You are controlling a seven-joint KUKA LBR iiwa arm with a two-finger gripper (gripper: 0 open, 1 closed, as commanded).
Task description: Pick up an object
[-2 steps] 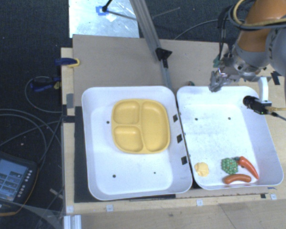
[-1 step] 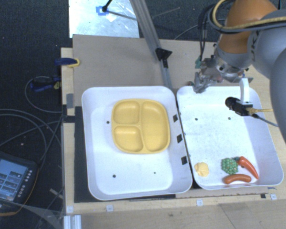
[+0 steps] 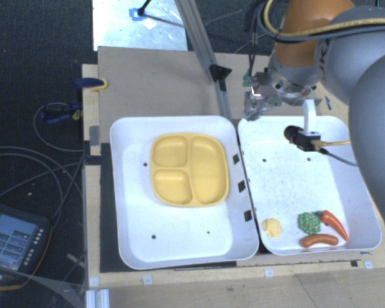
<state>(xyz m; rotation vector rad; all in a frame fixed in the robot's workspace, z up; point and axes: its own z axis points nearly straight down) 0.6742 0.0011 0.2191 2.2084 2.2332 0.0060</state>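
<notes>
Sausage [image 3: 319, 240], carrot [image 3: 334, 224], broccoli [image 3: 308, 222], yellow divided plate [image 3: 188, 169] in left bin [image 3: 131, 236]

We record two white bins: the left bin [image 3: 135, 236] holds a pale yellow divided plate [image 3: 188, 169] with four compartments; the right bin [image 3: 289, 185] is white with small dark dots. In its near corner we note a red-orange carrot [image 3: 334, 224], a green, bumpy-textured broccoli piece [image 3: 308, 222], a reddish-brown sausage [image 3: 319, 240] and a pale yellow lump [image 3: 271, 227]. The arm [image 3: 366, 63] is grey with an orange band [image 3: 311, 8]. The bench top [image 3: 154, 82] is tan, the floor [image 3: 32, 56] dark. A blue clamp [image 3: 90, 83] with a yellow tip sits at the bench's left edge.
</notes>
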